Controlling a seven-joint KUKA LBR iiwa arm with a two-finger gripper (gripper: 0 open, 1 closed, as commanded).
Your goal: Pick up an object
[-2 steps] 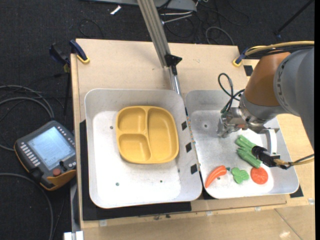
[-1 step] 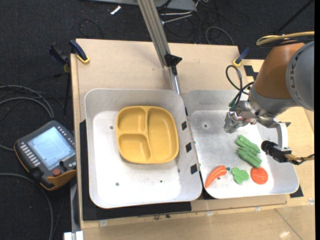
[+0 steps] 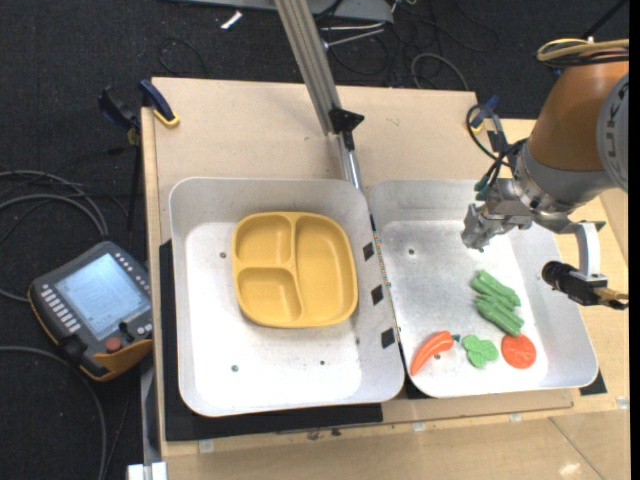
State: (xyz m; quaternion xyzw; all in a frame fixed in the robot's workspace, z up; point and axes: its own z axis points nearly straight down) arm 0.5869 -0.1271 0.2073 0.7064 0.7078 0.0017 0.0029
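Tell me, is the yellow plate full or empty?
Empty. The yellow plate in the left bin shows three bare compartments. The toy food, like the carrot, lies in the right bin.

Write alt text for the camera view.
The arm's tool hangs over the right bin, just above green pea pods, with a carrot, broccoli and tomato nearer the front. The left bin holds a yellow divided plate.

A pale wooden table carries 2 shallow white bins side by side, touching at the middle: the left bin and the right bin. A slanted metal pole rises between them.
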